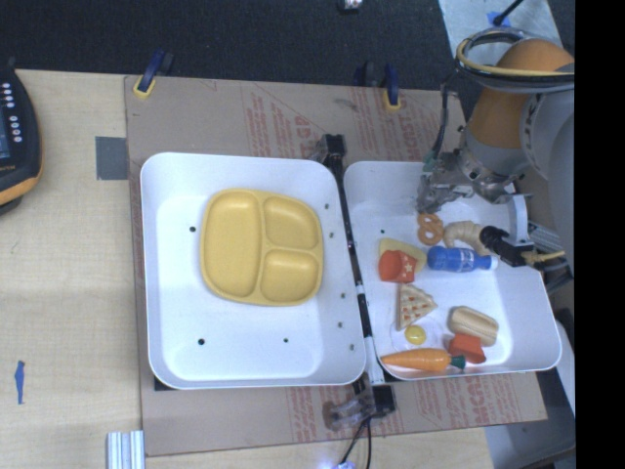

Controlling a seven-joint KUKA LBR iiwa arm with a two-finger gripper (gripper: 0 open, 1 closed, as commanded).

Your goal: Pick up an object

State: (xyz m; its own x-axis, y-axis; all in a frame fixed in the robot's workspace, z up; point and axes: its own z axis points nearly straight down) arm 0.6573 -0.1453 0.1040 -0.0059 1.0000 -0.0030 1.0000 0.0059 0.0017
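Small toy foods [437, 301] scattered in right bin [376, 189]

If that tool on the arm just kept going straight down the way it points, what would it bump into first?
Probably the small pretzel, which lies right under the tool in the right bin. The croissant sits just beside it. Depth is hard to judge from this slanted view, so it might touch bare bin floor instead.

A pale wooden bench [68, 291] bears a brown cardboard sheet [244, 106] held at its far edge by clamps [149, 72]; on the sheet lie two white bins, left bin [166, 350] and right bin [532, 330], side by side; a grey patch [111, 157] sits left.
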